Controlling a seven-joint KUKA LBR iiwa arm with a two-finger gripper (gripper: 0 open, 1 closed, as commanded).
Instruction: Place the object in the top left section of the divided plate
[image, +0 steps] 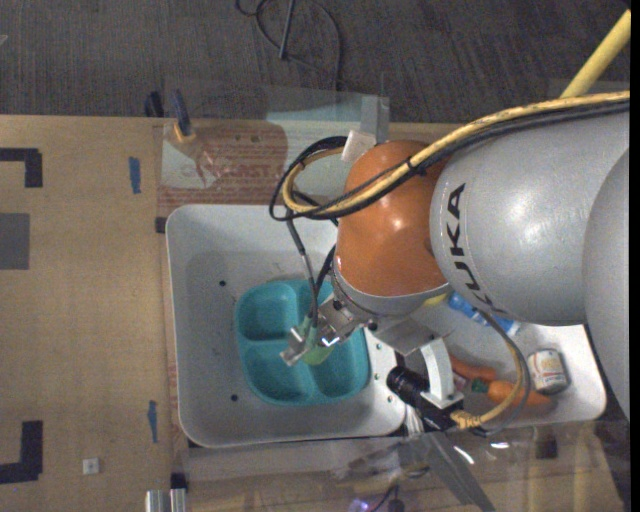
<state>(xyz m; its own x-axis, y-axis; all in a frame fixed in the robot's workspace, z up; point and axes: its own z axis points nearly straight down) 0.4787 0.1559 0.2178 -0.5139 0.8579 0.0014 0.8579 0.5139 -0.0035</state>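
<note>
Hovering over the teal divided plate (262, 345) in the white bin (200, 300), hand (310, 345) clamped on a pale green object (324, 344), hanging above the plate's right-hand compartments.

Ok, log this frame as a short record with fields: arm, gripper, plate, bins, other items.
arm: grey KUKA arm with orange band, reaching in from the right over the bins
gripper: gripper low over the teal divided plate, a pale green object at its tip; grasp unclear
plate: lies in the left white bin, partly hidden by the wrist
right bin: an orange carrot-like item and a small can
bench: tan board with black corner marks
</note>
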